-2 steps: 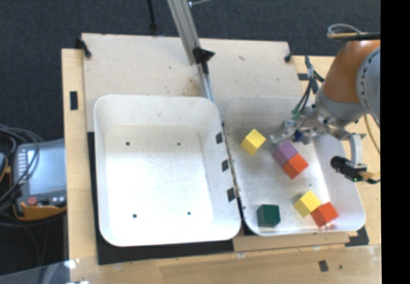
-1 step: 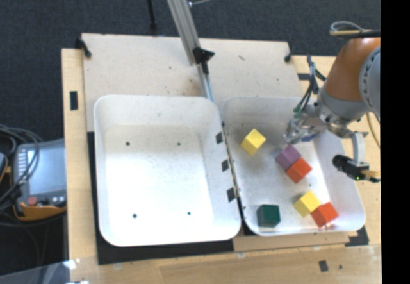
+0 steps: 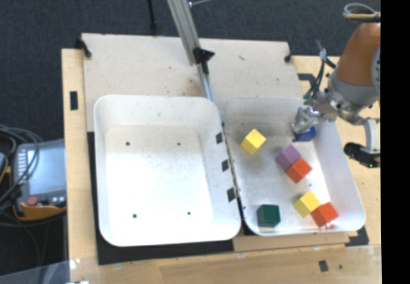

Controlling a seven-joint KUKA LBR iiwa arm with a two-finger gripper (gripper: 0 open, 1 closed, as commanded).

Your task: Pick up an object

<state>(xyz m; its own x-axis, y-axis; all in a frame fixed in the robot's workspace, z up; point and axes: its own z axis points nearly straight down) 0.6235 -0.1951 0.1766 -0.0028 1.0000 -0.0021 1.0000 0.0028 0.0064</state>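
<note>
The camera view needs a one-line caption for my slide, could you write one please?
Arm's hand over a blue block in the right bin, among yellow, purple, red and green blocks.

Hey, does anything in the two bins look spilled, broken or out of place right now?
Nothing stands out. The blocks sit loose in the right bin, none spilled over its rim. The tool is over a blue block near the far wall.

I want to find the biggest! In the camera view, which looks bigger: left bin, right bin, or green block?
1. Left bin and right bin: about alike, and the slanted view makes ranking them unsure.
2. Green block: plainly the smallest.
</note>
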